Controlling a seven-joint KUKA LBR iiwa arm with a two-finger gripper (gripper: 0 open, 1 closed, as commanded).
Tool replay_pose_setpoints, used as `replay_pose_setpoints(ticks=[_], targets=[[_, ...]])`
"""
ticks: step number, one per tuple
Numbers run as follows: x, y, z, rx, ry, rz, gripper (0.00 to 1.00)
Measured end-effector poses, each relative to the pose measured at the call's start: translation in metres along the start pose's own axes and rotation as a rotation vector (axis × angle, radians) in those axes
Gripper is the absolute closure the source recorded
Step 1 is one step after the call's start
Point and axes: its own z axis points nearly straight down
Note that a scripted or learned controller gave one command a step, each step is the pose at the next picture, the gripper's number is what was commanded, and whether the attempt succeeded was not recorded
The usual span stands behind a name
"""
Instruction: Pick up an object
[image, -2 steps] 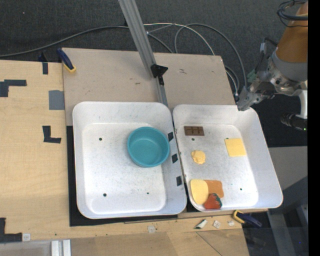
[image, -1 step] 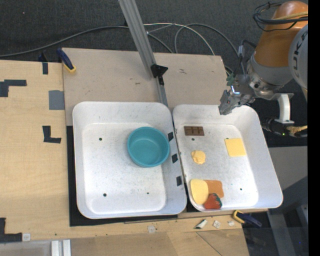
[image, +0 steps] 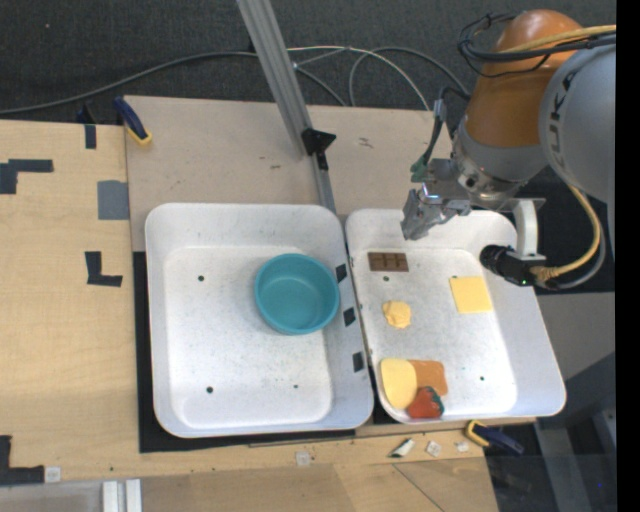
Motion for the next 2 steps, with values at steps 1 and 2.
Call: replay_pose_setpoints(ticks=[1,2], targets=[[0.046,-0.011,0.017,0.002,-0.001,0.001,1.0],[0.098,-0.02,0.013,0.001,-0.001,0.0,1.0]])
